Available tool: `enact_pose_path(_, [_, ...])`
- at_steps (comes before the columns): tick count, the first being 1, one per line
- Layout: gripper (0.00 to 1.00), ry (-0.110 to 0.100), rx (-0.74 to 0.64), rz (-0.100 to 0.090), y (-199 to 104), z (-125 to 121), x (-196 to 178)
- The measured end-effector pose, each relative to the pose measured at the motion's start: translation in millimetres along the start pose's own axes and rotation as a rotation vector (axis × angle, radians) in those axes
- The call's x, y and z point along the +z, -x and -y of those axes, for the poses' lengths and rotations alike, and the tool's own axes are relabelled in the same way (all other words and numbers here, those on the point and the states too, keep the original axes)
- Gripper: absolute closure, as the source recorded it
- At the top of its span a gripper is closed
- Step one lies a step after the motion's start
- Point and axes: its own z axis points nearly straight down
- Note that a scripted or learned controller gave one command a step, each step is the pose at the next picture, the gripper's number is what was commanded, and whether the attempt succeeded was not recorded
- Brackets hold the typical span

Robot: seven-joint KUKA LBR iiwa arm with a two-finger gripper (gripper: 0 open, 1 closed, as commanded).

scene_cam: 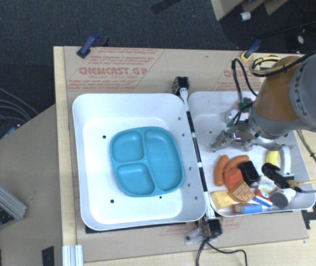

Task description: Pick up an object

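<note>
Grey gripper (222, 141) low in right bin (213, 107) — finger state unclear — near toys (241, 176).

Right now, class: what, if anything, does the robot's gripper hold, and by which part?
Nothing. The gripper sits low over bare floor of the right bin, with no object between its fingers; the toys lie apart, nearer the bin's front.

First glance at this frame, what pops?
The blue divided plate lies alone in the left bin. The right bin has a colourful pile of small objects crowded at its near end. The gripper reaches into it, just beyond that pile.
</note>
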Motion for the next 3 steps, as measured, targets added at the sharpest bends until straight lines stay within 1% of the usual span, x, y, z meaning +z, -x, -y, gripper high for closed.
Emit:
enact_pose_path(1, [0.00, 0.004, -0.002, 0.001, -6.4, -45.0, -0.7])
enact_pose_path(2, [1.00, 0.004, -0.001, 0.001, -6.3, -45.2, -10.7])
enact_pose_path(3, [0.00, 0.004, -0.001, 0.000, -6.3, -45.1, -10.6])
